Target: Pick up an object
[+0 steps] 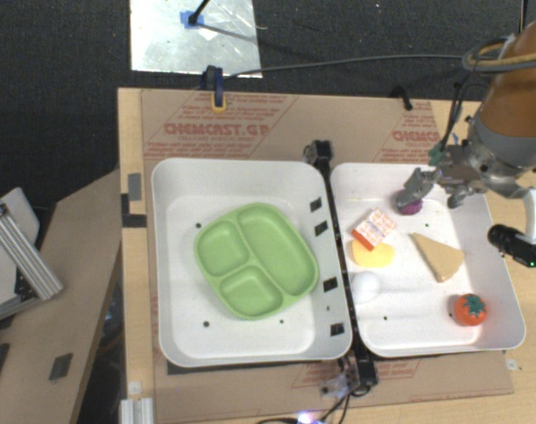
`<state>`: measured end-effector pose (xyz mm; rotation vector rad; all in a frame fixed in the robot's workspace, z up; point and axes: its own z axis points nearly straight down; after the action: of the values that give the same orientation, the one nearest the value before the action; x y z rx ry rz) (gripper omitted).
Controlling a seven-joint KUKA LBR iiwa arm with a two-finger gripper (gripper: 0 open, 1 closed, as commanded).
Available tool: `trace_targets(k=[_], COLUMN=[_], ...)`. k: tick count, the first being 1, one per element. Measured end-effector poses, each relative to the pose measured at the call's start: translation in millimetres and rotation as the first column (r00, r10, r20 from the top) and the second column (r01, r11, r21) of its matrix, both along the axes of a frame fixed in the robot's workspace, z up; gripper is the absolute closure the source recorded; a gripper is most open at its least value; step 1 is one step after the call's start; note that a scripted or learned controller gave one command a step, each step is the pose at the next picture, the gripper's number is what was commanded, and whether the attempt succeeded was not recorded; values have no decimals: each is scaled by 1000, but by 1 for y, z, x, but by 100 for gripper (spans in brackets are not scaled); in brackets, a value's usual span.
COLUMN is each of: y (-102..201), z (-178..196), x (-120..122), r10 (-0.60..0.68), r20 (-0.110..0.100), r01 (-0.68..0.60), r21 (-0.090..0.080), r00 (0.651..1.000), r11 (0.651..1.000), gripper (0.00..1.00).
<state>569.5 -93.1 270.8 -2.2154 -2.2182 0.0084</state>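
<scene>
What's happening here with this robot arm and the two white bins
A robot arm reaches in from the right, its gripper low over the back of the right bin, right by a small purple object. Nothing is visibly held. That bin also holds a red-and-white box, a yellow piece, a tan wedge and an orange fruit. The left bin holds a green divided plate.

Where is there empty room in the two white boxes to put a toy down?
The right bin has bare floor along its near edge, between the white ball and the tomato. It is crowded around the red-and-white box, yellow piece and wedge. In the left bin, bare strips border the green tray, widest along the far wall.
</scene>
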Motion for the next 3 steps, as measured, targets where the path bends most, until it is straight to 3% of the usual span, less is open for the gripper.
trace_targets(k=[1, 3], y=[0, -9], z=[5, -114], x=[2, 7], r10=[2, 0], r20=[10, 5], r01=[-2, 0], r21=[-1, 0], r00=[1000, 1000], r11=[1000, 1000], gripper=[0, 0])
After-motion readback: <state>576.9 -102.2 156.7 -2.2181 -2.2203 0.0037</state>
